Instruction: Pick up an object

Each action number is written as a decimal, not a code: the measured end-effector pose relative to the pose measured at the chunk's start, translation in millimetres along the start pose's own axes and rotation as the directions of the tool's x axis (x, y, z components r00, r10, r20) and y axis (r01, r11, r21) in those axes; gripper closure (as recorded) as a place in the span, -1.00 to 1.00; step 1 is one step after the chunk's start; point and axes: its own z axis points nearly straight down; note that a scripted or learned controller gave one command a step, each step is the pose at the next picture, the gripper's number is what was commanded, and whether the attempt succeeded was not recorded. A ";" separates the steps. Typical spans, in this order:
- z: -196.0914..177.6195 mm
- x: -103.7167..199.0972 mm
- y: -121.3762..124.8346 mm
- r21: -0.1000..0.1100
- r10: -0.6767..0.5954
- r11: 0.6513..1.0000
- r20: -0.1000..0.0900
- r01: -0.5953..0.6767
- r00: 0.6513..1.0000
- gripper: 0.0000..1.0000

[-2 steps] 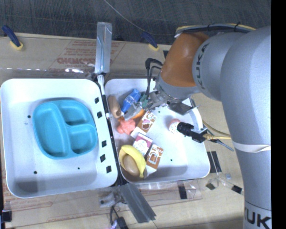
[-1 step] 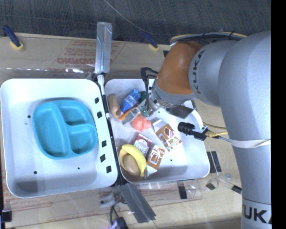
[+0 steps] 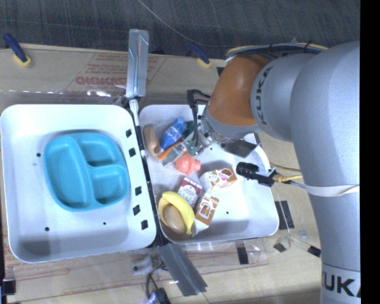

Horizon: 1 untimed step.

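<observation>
Item 1: left bin, shallow, white, smooth plastic with rounded corners. It holds a blue tray, glossy, with rounded compartments, lying flat near the bin's centre.

Item 2: right bin, the same make, touching the left bin along a shared divider fitted with small black clips. It holds the loose goods that could be picked:
- a blue packet, crinkled, at the far end, just beside the claw;
- a tan, rounded piece against the divider;
- an orange stick-shaped piece, lying between the tan piece and the claw;
- a pink, lumpy soft-looking object near the bin's middle, directly below the claw;
- two small printed cartons and, boxy, lying tilted, with a third small printed carton beside them;
- a yellow banana, curved, wrapped around a brown egg-shaped object in the near corner by the divider.

Item 3: arm, grey, matte, with an orange band, reaching in over the right bin's far end. Its claw sits low among the blue packet, orange stick and pink object; how far open it stands cannot be told, nor whether it has hold of anything.

Item 4: table, brown board surface with printed lettering, blue clamps at its far edge and a metal bracket standing above the divider.
</observation>
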 end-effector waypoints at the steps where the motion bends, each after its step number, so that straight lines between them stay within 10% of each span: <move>1: 6.4 -24.6 17.8 0.035 0.115 0.993 -0.030 -0.113 0.993 -1.00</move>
